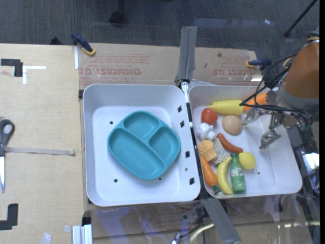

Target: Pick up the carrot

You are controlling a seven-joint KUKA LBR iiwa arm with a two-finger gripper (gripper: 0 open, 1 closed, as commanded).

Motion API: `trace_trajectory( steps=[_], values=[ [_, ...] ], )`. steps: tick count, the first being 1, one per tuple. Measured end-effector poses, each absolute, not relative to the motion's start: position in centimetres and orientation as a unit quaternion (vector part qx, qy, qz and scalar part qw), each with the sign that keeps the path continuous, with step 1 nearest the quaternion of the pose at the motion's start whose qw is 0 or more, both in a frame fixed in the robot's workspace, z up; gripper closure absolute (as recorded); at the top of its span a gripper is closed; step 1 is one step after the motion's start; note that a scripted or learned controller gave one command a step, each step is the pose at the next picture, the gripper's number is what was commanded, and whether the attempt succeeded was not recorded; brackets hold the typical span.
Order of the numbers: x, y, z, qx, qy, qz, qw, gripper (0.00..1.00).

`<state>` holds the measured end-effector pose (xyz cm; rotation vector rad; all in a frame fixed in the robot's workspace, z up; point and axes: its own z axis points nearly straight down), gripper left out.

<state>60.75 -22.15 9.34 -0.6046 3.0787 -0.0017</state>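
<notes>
While the carrot (208,171) lies in the right bin (284,179) along that bin's left wall, near the front, its orange body runs slantwise with the green end toward the front corner. Just right of it sits a banana (224,176), touching a green bottle (237,174), with a lemon (247,160) beside the bottle's cap. Behind the carrot are a waffle-like yellow piece (206,148), a red sausage (230,143), a tan ball (232,124), a red tomato (208,116) and a yellow squeeze bottle (228,106) lying on its side by the back wall. End effector (261,130) hangs over the right half of the same bin, well apart from the carrot; fingers spread apart, nothing between them. Arm enters from the right, orange band visible. Left bin (91,151) carries a blue divided plate (144,144). Scissors (4,141) rest on the table (40,151) at far left.
</notes>
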Motion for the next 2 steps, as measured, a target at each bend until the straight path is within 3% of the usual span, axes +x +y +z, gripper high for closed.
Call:
trace_trajectory(
  steps=[1, 2],
  values=[
    [63.8, -22.1, 9.5, -0.292, 0.956, -0.0013, 0.005, 0.00],
    [64.1, -22.0, 10.7, -0.290, 0.957, -0.0019, 0.009, 1.00]
  ],
)
